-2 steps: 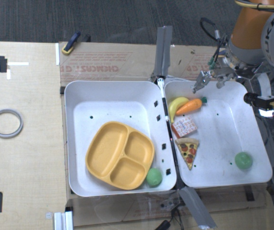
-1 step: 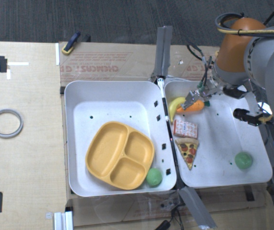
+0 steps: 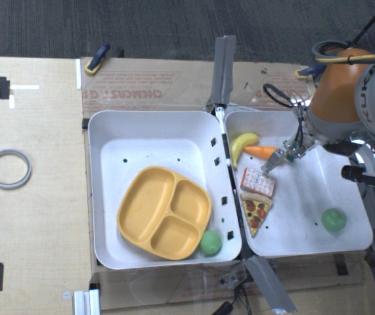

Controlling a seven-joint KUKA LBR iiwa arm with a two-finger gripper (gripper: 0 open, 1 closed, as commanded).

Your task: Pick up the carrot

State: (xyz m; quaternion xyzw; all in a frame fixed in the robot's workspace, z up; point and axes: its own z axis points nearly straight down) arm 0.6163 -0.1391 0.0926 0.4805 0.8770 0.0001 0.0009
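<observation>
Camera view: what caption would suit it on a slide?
Arm reaching into the right bin, gripper beside the carrot near a banana.

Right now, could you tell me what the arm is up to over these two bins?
The arm has its gripper low in the right bin, just beside the carrot, which lies on the bin floor next to a banana. The carrot is not lifted. A pizza slice, a small box and a green ball share that bin.
</observation>
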